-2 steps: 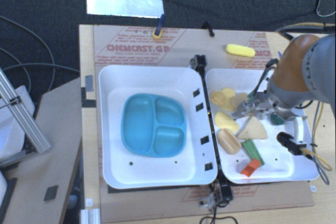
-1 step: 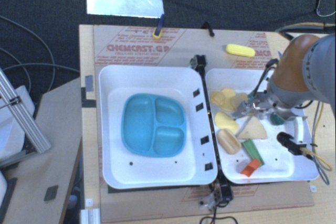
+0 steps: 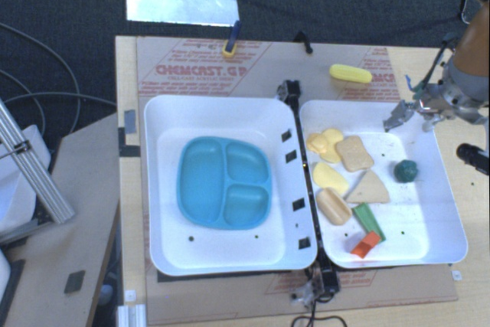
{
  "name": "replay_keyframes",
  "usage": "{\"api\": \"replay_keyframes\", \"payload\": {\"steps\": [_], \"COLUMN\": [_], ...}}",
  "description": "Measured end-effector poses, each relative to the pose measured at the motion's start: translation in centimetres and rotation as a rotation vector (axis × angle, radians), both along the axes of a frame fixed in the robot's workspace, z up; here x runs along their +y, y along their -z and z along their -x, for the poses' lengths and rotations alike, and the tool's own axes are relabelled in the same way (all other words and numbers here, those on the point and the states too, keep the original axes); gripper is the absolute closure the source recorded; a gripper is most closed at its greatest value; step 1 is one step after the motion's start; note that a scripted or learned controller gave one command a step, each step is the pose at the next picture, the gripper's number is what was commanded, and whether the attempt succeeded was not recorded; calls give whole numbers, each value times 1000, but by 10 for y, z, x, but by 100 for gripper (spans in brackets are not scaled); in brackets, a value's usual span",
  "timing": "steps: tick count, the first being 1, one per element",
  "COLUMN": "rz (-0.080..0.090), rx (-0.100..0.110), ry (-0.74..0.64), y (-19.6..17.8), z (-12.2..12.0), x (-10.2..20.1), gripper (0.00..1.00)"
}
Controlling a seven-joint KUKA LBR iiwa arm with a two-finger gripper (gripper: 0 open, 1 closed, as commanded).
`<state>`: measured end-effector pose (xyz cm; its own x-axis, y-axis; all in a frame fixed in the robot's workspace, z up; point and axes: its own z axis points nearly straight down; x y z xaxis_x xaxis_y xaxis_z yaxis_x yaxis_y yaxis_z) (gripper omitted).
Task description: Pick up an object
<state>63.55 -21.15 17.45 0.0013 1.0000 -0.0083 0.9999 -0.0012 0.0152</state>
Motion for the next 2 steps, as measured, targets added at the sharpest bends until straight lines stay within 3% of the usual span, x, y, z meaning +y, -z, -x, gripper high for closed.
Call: {"api": "replay_keyframes", "payload": {"steps": [1,2], "rz": [-13,-5], "rx": [25,10], "ry": [0,-3], "y": [50,91], "z": [105,149], "x": [32,90], "gripper": [0,0]}}
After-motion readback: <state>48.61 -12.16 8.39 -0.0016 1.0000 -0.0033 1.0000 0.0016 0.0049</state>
